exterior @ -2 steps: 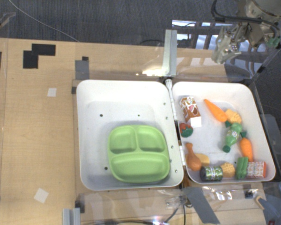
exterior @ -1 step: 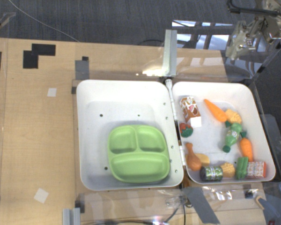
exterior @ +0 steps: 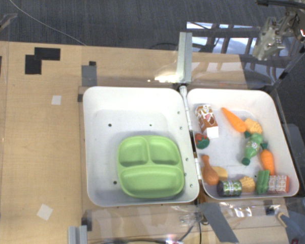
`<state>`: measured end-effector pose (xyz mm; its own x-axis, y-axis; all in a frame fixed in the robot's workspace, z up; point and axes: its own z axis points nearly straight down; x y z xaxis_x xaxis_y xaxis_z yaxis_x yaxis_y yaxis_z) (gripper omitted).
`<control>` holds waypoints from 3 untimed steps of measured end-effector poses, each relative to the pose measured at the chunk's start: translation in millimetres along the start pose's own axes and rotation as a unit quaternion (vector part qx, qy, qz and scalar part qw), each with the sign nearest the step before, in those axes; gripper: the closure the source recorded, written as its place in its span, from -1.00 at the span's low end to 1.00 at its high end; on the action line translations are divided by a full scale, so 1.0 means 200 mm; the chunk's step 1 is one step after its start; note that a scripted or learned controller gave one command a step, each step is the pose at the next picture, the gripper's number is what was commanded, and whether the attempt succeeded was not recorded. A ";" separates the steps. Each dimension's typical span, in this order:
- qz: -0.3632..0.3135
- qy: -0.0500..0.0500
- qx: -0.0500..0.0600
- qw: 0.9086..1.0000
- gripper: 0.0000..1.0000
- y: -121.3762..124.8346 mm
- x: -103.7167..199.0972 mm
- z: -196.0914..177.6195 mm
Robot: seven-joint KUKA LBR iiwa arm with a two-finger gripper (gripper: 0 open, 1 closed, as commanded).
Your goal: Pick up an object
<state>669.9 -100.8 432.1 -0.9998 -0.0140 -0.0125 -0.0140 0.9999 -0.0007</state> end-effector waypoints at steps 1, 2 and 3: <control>0.001 0.004 0.000 1.000 1.00 -0.29 0.01 0.37; -0.003 -0.005 0.001 1.000 1.00 -0.27 0.00 0.27; 0.016 -0.001 0.001 1.000 1.00 -0.29 0.00 0.12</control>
